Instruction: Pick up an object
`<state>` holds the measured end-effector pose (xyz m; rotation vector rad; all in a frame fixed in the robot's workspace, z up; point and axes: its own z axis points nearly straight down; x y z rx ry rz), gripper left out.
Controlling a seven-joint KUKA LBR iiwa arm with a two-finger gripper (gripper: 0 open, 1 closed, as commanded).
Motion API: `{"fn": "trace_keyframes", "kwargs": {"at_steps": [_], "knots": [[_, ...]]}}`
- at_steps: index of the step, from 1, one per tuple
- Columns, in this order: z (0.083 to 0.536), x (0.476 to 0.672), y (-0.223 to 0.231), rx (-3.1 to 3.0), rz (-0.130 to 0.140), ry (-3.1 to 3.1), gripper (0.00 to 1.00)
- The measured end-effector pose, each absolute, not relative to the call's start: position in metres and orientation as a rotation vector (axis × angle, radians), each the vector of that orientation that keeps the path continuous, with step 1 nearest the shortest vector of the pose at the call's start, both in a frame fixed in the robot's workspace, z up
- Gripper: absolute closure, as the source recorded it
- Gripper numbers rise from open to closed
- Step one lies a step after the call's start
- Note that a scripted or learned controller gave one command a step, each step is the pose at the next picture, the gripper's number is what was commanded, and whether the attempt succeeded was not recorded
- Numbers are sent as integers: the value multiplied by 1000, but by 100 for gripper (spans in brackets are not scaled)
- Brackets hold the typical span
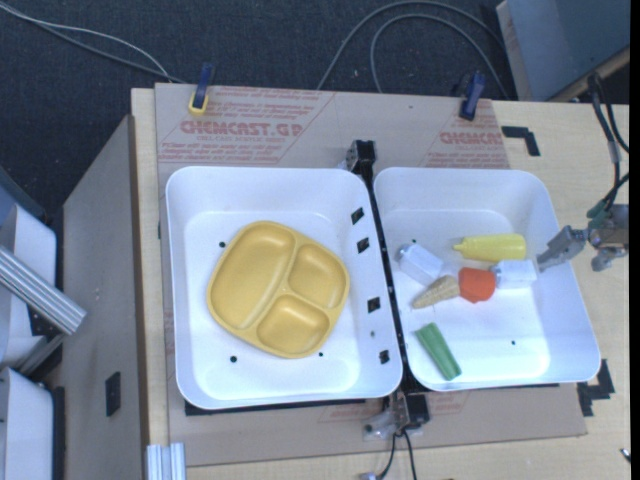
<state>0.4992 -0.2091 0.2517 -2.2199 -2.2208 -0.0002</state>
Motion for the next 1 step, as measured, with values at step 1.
{"fn": "trace_keyframes", "kwargs": {"at_steps": [1], "knots": [[263, 500, -209, -2220, -2, -2225, 100]]}}
